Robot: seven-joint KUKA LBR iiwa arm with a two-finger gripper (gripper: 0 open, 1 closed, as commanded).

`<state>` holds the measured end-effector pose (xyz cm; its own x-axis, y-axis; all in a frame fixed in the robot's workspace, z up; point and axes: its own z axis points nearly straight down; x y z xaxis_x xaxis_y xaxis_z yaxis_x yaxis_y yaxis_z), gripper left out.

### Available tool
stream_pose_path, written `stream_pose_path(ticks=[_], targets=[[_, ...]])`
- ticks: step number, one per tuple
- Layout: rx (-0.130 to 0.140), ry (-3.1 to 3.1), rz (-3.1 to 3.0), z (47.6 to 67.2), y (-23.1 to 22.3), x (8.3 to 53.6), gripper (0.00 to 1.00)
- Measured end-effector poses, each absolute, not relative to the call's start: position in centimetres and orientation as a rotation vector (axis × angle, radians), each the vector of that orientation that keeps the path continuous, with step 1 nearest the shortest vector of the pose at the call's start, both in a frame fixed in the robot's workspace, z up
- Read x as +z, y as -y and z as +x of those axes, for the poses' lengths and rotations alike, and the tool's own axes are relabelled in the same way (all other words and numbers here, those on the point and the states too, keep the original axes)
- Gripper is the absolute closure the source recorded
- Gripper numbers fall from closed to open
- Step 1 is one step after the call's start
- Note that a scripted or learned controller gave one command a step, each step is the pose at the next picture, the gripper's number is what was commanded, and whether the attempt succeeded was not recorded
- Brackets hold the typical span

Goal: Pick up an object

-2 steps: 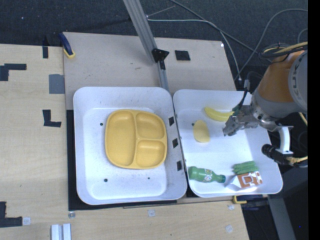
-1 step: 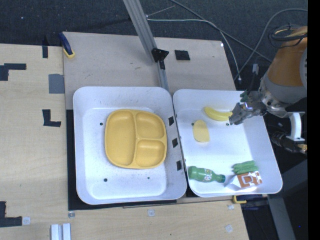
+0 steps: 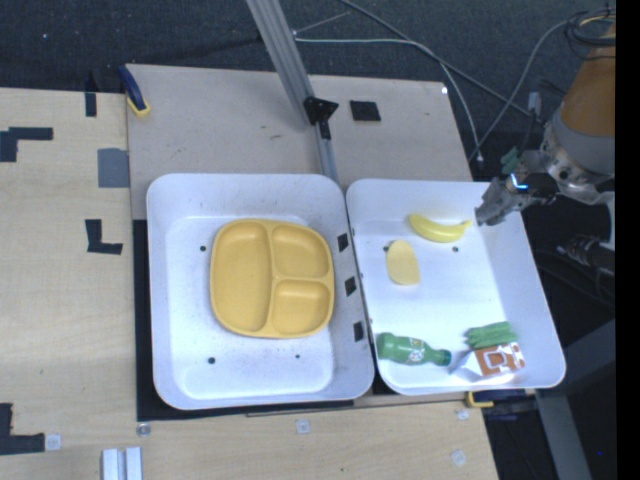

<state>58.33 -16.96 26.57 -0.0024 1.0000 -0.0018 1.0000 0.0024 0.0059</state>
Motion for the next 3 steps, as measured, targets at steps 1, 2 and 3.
stream_pose_path(ticks=[1, 2, 3], targets=[[0.002, -2.222, 2.219, 58.4, 16.9, 28.6, 1.00], [-0.001, -2.228, 2.218, 56.8, 12.3, 28.5, 1.00], [0.000, -2.230, 2.216, 56.3, 6.7, 28.0, 1.00]])
